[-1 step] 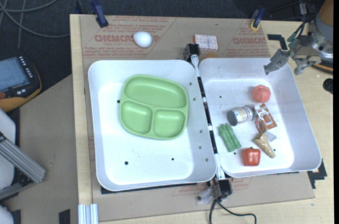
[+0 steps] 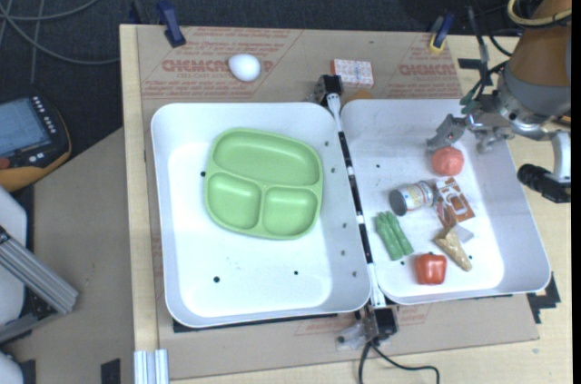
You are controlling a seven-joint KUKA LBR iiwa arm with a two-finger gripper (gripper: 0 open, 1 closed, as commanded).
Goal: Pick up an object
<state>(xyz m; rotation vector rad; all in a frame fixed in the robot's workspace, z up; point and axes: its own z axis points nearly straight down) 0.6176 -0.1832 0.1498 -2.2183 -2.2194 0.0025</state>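
Left bin point(image 2: 182, 219): green divided plate point(image 2: 264, 183), centred. Right bin point(image 2: 517, 219): green pods point(image 2: 394, 235), small jar point(image 2: 413, 196), red pepper point(image 2: 430, 268), wrapper point(image 2: 454, 201), possibly a pastry wedge point(image 2: 453, 248); round red fruit point(image 2: 447, 161) near far edge, beneath the wide-spread, unladen pincer point(image 2: 470, 130).

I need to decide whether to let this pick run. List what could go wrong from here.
1. The gripper sits just above the round red item; a round shape may slip or roll away as the fingers close.
2. The right bin is crowded: the small jar, brown packet and green pieces lie close together, so a low pass could knock them.
3. The gripper is near the bin's far wall and could catch it.
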